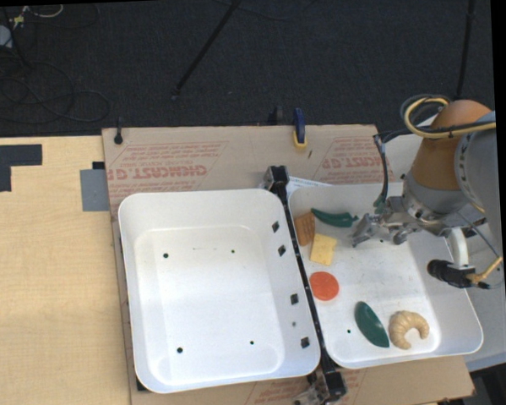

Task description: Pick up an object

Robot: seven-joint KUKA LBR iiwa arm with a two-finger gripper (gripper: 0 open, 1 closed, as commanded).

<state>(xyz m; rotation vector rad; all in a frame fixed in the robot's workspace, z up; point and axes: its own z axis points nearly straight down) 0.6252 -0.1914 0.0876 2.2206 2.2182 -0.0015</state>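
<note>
My gripper (360, 232) hangs over the upper middle of the right bin (451, 348), reaching in from the right; its fingers look slightly apart with nothing between them. Just up and left of it lies a dark green chili-shaped piece (332, 218). Along the bin's left side sit a brown bread-like slice (304, 228), a yellow cheese wedge (323, 250) and a round orange-red piece (324, 286). Near the front lie a dark green oval leaf shape (371, 324) and a tan croissant (408, 327).
The left bin (207, 289) stands beside the right one, a black divider clip strip (295, 271) running between them. Both rest on a cardboard sheet (200, 162) on the wooden bench. A blue clamp (299, 127) holds the cardboard's far edge.
</note>
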